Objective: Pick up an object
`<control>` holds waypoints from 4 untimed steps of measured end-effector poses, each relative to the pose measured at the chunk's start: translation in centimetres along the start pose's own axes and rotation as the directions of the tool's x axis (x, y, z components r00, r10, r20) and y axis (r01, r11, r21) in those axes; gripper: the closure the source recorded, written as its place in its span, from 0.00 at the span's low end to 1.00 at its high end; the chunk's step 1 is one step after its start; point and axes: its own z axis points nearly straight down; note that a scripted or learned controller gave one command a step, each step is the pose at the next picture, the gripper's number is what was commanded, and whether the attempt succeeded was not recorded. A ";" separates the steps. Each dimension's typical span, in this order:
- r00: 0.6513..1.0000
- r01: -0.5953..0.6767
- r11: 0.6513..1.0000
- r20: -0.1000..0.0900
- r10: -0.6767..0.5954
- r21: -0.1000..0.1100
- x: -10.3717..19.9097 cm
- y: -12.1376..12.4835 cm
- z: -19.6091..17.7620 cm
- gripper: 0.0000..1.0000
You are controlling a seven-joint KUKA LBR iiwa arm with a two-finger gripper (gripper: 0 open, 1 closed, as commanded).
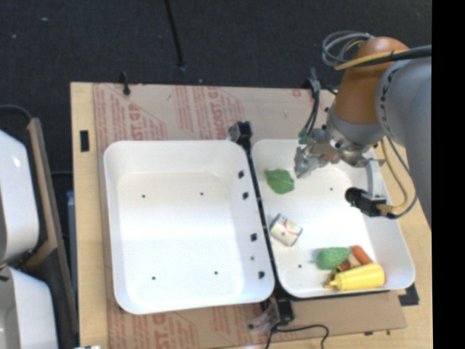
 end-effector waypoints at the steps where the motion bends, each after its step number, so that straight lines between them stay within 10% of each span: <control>1: 1.000 0.000 1.000 0.000 0.000 0.000 -0.7 0.5 -6.1 1.00; 2: 1.000 0.000 1.000 0.000 0.000 0.004 -0.7 0.5 -7.9 1.00; 4: 1.000 0.004 1.000 -0.001 -0.004 0.006 9.8 0.7 -5.7 1.00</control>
